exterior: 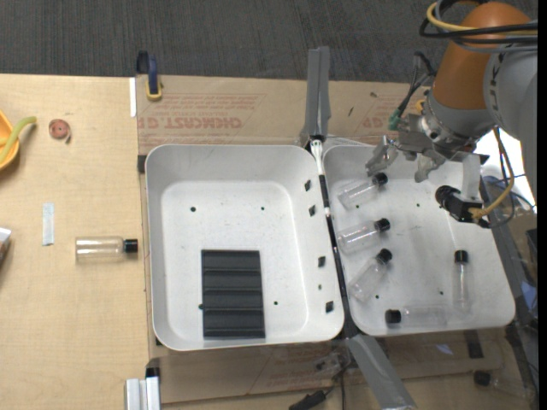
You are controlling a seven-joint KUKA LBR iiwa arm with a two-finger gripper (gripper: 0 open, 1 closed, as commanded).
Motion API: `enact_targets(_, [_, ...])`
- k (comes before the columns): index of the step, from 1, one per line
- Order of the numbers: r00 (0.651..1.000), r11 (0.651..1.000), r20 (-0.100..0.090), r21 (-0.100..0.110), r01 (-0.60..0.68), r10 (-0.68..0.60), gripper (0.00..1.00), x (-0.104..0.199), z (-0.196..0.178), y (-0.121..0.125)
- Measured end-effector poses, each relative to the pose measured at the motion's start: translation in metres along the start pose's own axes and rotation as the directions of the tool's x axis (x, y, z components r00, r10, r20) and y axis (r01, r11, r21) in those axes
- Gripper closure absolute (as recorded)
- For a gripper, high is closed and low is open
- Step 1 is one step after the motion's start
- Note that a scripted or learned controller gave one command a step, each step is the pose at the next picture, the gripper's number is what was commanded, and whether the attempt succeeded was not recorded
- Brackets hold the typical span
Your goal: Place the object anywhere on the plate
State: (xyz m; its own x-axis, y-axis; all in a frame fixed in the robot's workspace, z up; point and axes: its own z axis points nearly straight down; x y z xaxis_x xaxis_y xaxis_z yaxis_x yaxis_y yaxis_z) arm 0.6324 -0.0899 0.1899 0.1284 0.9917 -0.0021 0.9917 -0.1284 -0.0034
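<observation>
A black ribbed plate (232,295) lies flat in the front part of the left bin (171,195). Several clear vials with black caps lie in the right bin (500,301): one at the back left (355,194), one below it (359,235), a third (369,273) toward the front, and a slim one (461,280) at the right. My gripper (402,164) hangs over the back of the right bin, just right of the back vial's cap. Its fingers (380,157) stand apart, open, with nothing between them.
A loose black cap (392,317) sits near the right bin's front wall. On the bench left of the bins lie another clear vial (102,247), a small strip (48,225), a pink disc (58,128) and a yellow object (7,141). A metal divider (318,92) rises between the bins.
</observation>
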Motion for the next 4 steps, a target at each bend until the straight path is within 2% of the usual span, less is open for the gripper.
enact_targets(1, [0.993,0.993,0.001,-0.003,0.122,-0.122,0.0,-0.037,-0.032,0.031])
enact_targets(2, [0.992,0.992,0.0,-0.003,0.129,-0.129,0.0,-0.096,-0.049,0.039])
enact_targets(3, [0.949,0.949,0.001,-0.004,0.315,-0.315,0.0,-0.131,-0.239,0.029])
enact_targets(4, [0.975,0.975,0.001,-0.002,0.223,-0.223,0.0,-0.064,-0.251,0.035])
